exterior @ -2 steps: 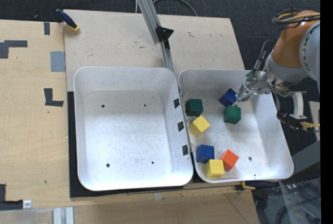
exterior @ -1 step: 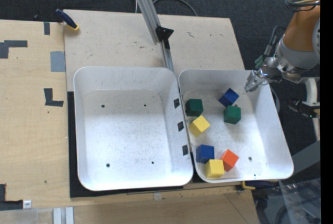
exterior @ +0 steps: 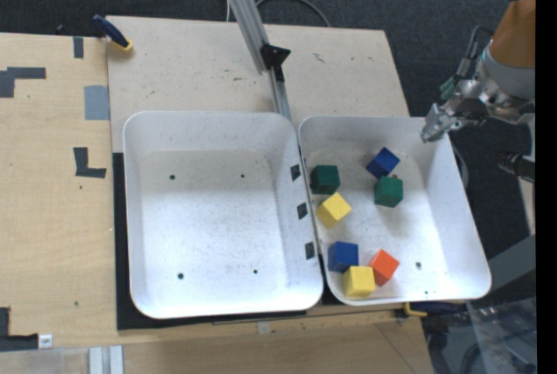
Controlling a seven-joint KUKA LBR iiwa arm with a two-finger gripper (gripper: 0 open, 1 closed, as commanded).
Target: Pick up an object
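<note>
The right bin (exterior: 452,190) holds several small cubes: a blue one (exterior: 382,162), two green ones (exterior: 325,179) (exterior: 389,190), a yellow one (exterior: 334,209), another blue one (exterior: 343,256), an orange one (exterior: 385,264) and a second yellow one (exterior: 359,280). My gripper (exterior: 432,129) hangs over the bin's upper right rim, up and to the right of the blue cube, with nothing visible between its fingers. The arm's orange band (exterior: 520,31) is at the right edge.
The left bin (exterior: 139,190) lies beside the right one. A slanted metal bar (exterior: 248,7) runs down to the divide between the bins. A blue and yellow clamp (exterior: 113,33) rests on the board at the upper left.
</note>
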